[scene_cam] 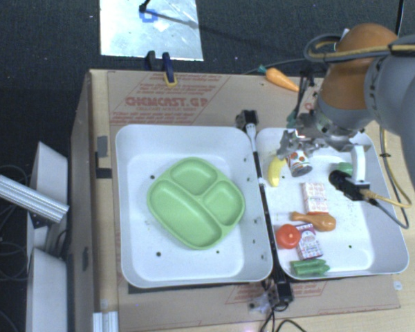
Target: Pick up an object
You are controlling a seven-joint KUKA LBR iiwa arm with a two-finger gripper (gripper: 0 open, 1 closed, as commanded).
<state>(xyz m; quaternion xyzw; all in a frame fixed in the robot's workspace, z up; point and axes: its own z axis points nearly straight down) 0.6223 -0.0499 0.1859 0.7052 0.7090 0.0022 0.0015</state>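
Arm's low over the right shallow white plastic bin (394, 254), two-finger gripper (292, 146) at the small red-and-white can (301, 163) beside the yellow toy banana (275, 171), looks like the grasp step, can't tell finger spread, next: confirm can's betw. them, then lift straight.

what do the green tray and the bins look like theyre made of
Green tray: probably moulded plastic, matte pale green, with three rounded compartments and soft edges. Left bin and right bin: likely thin formed white plastic, smooth with a slight sheen and rounded corners. That is judged from look alone.
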